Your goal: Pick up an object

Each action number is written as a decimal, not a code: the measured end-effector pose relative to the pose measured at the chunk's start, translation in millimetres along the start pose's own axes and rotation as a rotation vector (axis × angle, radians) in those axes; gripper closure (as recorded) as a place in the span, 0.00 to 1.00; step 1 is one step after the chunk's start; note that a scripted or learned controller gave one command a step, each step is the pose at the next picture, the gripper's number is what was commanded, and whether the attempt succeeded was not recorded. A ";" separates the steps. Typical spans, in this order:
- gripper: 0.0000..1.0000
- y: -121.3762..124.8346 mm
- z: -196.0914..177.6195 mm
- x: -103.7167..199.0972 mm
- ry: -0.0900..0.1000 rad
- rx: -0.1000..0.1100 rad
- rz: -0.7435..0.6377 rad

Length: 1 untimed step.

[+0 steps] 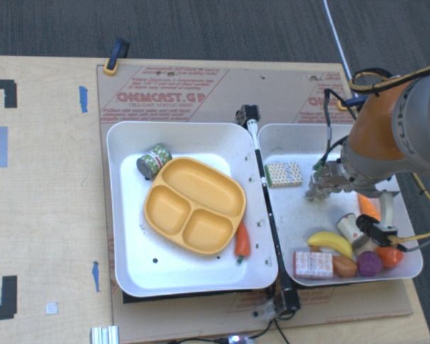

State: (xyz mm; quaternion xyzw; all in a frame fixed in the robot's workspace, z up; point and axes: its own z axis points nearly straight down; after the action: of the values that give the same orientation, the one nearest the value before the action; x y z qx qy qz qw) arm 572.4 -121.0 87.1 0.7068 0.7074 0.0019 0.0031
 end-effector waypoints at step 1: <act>0.00 -1.3 1.3 0.3 0.001 0.004 0.000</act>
State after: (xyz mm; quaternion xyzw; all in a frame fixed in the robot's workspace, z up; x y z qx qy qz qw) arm 571.1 -120.6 85.8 0.7069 0.7073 0.0010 0.0013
